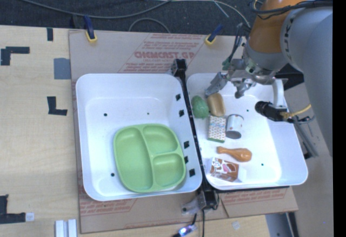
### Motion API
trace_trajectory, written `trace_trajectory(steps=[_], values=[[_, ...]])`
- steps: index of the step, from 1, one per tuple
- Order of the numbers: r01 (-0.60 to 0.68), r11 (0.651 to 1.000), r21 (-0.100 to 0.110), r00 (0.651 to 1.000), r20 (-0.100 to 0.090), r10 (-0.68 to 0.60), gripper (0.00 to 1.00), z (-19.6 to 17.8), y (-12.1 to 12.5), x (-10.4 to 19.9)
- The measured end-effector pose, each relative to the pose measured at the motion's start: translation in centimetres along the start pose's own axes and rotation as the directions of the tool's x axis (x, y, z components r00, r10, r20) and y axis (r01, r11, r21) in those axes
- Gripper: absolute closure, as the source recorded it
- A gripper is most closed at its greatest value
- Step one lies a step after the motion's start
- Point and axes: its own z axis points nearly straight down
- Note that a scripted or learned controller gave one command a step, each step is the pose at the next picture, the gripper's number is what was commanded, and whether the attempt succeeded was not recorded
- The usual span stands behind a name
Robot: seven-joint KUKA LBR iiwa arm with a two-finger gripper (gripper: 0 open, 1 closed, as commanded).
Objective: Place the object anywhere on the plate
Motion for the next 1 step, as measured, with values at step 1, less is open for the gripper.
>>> trace_trajectory(steps=[1], values=[[0.002, 1.0, -0.014, 1.0, 0.001, -0.002, 0.0, -0.96, 0.25, 0.02]])
